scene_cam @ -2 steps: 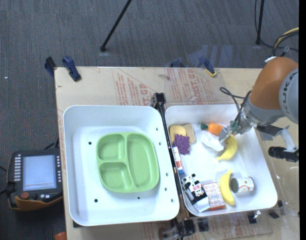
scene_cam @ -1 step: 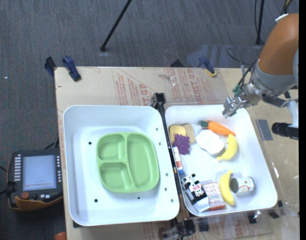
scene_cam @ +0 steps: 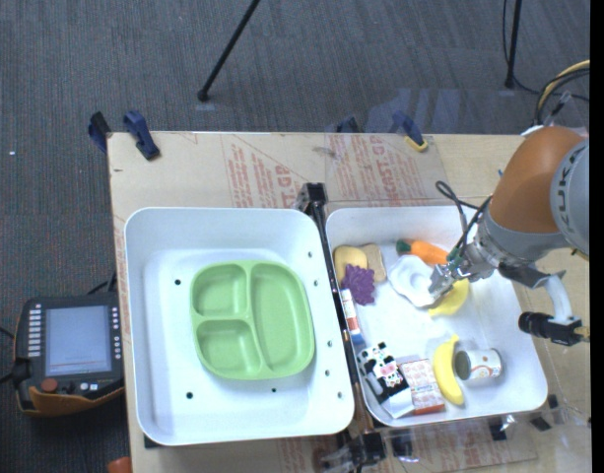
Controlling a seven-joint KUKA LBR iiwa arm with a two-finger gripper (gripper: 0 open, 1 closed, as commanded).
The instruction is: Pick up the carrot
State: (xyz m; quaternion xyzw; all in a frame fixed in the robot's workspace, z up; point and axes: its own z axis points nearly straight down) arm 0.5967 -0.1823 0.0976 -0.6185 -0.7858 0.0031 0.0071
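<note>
Front edge: small cow-patterned toy carton [scene_cam: 383, 371] is lying lower centre.
Carrot: little orange plastic carrot [scene_cam: 427, 251], light, stiff, slippery; grasping mid-body suits.
Hand: hand [scene_cam: 445, 281] is hovering centre-right; opening unclear.

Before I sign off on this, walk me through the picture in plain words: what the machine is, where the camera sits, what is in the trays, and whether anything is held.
One camera looks down at a slant from above the bench. The grey and orange shape on the right is a robot arm; its gripper hangs low over the right bin, and whether it holds anything cannot be told from here.

The left bin holds a green divided plate. The right bin is crowded: the carrot lies near its far edge, just beyond the gripper, beside a white fried-egg toy. Nearer the camera are a banana, a small can, purple grapes and some small boxes.

The carrot lies in the bin, not lifted.
</note>
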